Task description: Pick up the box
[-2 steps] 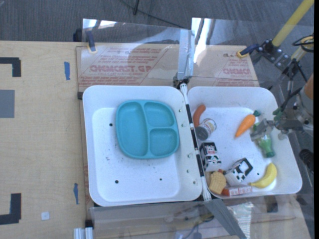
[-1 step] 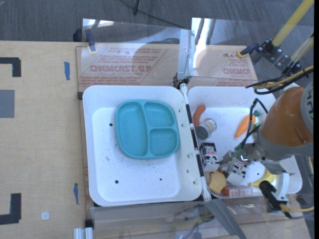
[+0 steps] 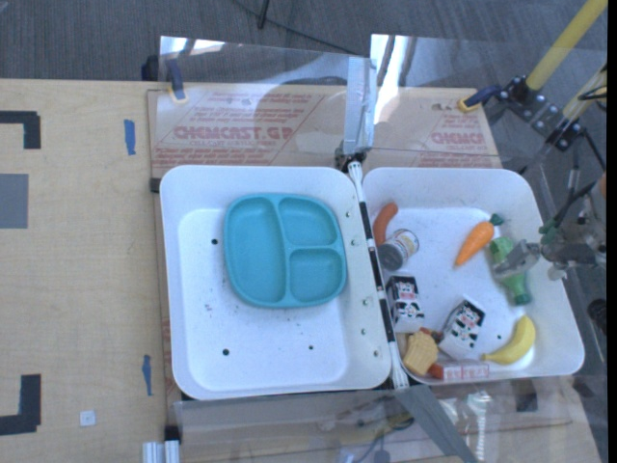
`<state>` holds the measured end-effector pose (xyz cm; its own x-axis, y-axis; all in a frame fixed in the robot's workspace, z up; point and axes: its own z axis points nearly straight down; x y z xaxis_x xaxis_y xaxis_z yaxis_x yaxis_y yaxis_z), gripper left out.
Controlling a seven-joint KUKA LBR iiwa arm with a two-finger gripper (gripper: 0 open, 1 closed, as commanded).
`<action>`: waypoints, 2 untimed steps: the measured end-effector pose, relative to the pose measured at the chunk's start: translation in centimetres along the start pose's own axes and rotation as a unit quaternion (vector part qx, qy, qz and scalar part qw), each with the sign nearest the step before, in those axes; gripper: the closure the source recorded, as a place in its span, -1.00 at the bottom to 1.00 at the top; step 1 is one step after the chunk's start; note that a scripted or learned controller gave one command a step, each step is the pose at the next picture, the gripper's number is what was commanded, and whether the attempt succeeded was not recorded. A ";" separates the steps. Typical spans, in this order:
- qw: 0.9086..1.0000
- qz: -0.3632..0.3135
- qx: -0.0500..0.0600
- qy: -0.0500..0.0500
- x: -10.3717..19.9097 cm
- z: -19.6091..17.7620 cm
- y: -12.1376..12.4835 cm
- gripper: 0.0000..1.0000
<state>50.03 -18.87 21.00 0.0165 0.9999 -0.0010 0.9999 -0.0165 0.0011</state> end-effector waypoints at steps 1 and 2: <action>0.998 -0.062 -0.001 -0.001 -3.3 -18.6 3.9 -1.00; 0.998 0.055 0.000 0.000 -3.5 -5.6 -1.9 -1.00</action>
<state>48.08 -22.38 26.56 0.1265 0.9920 -0.0008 0.9920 -0.1265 0.0007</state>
